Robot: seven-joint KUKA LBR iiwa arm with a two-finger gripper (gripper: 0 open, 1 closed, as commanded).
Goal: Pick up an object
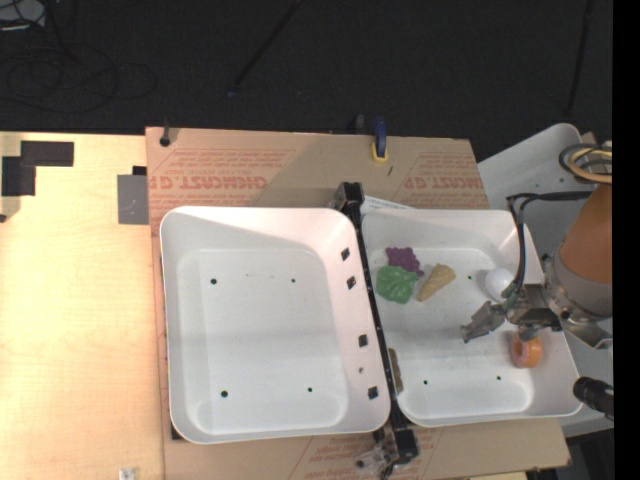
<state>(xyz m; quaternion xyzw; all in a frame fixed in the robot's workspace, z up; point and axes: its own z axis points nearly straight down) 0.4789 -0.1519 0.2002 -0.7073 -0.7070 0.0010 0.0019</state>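
- Gripper (484, 325) low over right bin (470, 408); fingers look spread, nothing between them.
- Orange object (526, 351) lies at its 4 o'clock, just beside, on the bin floor.
- Green piece (396, 285), purple piece (404, 259), tan piece (435, 281) cluster at 10 o'clock, apart.
- Judgement: no pick made yet; closing and lifting remain.

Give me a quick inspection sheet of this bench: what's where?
Surface: two white bins, left bin and right bin, on cardboard.
Job's things: in the right bin, purple piece, green piece, tan piece, white ball, orange piece.
Clutter: nothing seen.
Grippers: gripper over the right bin, holding nothing visible.
Cables: black cable along the arm; wires on the dark floor.
Surroundings: wooden benchtop, blue clamp.
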